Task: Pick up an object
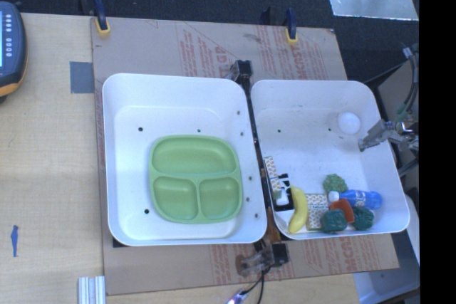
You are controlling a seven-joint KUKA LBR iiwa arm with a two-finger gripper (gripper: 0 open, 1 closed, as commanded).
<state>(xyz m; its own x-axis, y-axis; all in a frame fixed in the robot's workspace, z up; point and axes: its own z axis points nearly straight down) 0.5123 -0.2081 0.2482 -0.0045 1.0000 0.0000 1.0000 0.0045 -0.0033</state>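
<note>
The gripper [370, 141] enters from the right edge of the view and hangs over the right rim of the right bin [313, 92], its grey tip pointing left and slightly toward the near side. Whether its jaws stand wide or narrow cannot be told (the tip shows as one thin grey wedge), and nothing is seen between them.

Just left of the tip and a little farther back, a white ball [348, 123] rests on the bin floor, near the gripper but apart from it.

The other objects lie well toward the near side of the jaws, crowded in the near part of the same bin. A blue bottle [360, 198] lies on its side almost straight below the tip. Beside it to the left sits a light green leafy piece [334, 184], and nearer still an orange piece [343, 209] flanked by two dark green clumps [333, 221]. Farther left of the jaws a yellow banana [299, 209] lies lengthwise, with a small black and white item [281, 193] at the bin's left wall.

Well to the left of the gripper, the left bin [117, 153] holds a green divided plate [194, 178] of three compartments, lying flat.
</note>
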